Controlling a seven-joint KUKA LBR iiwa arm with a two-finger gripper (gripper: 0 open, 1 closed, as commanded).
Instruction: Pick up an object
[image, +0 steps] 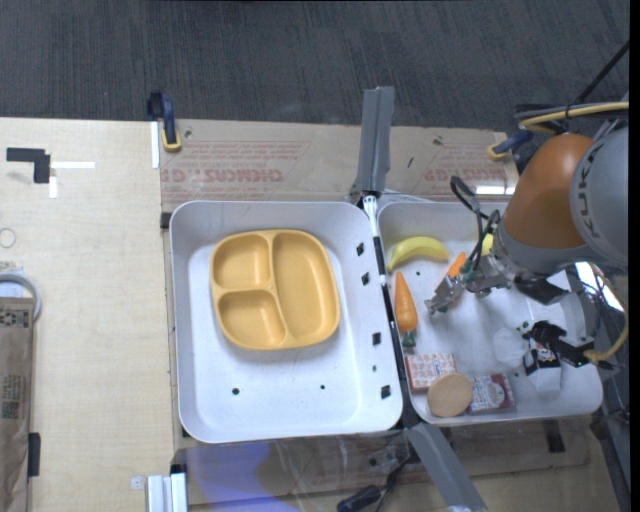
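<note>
We see the metal two-finger gripper (443, 297) hanging in the right white bin (560, 400), fingers apart and empty, the orange plastic carrot (404, 303) at its nine o'clock; picking remains undone.

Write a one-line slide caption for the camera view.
KUKA arm's gripper hovers in the right bin near a carrot and banana; a yellow divided plate sits in the left bin.

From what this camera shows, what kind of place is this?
Probably a robotics lab test bench, not a kitchen. Two white bins sit on a plain bench, a KUKA arm reaches in, and the banana and carrot look like toy food beside a yellow divided plate.
</note>
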